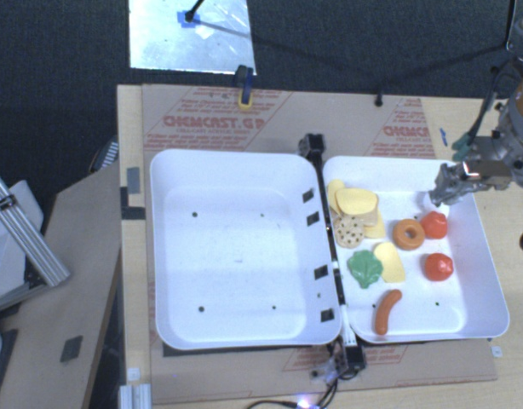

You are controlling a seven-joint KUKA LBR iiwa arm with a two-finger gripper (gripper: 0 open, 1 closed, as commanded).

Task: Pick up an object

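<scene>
A cardboard-topped bench [210,113] carries my two white bins, the left bin [236,245] bare of toys. Left of and below my gripper [440,192], whose spread I cannot tell, lie the doughnut [407,233] and, just beneath it, a tomato [433,224]. The tomato looks light, hard and slippery; I'd pinch across its middle.

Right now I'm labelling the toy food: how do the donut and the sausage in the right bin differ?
The donut is a round tan ring with a hole; the sausage is a long, slightly curved orange-brown piece. The donut lies mid-bin beside a red tomato; the sausage lies apart, nearer the front rim. Both lie flat in the right bin.
</scene>
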